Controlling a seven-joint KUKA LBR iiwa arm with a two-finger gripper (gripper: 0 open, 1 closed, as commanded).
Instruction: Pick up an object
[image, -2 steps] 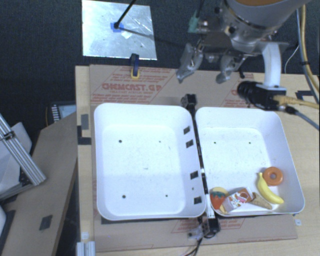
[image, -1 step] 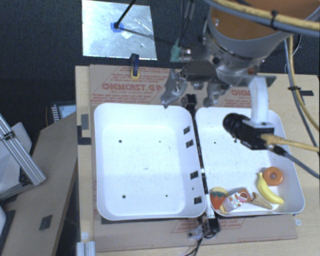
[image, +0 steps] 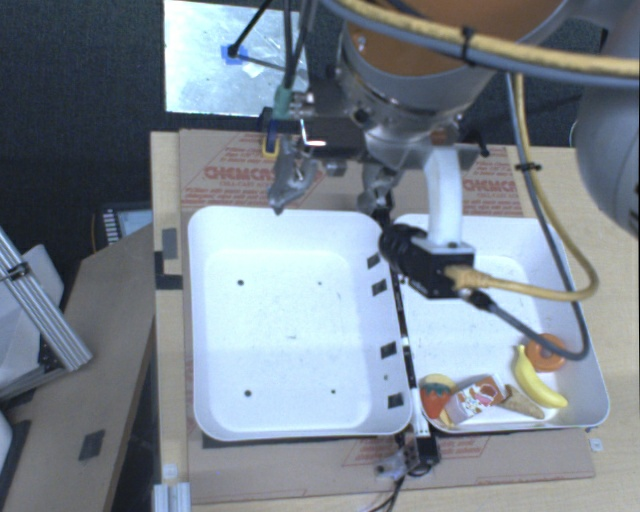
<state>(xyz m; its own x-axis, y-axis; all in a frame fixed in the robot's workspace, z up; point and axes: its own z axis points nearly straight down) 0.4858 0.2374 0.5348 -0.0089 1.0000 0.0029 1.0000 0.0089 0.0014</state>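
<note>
Camera view, gripper (image: 330, 192) high over the left bin's (image: 215, 300) far rim, fingers spread wide and holding nothing, banana (image: 537, 378), orange (image: 545, 350), tomato (image: 436, 396) and small carton (image: 473, 399) clustered in the right bin's (image: 590, 405) near corner.

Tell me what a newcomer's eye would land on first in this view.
First, the big grey robot arm with its orange band fills the top, its gripper hanging over the far edge of the left shallow white bin. Next, the small bright pile in the right white bin's near corner: a yellow toy banana, an orange round piece.
</note>
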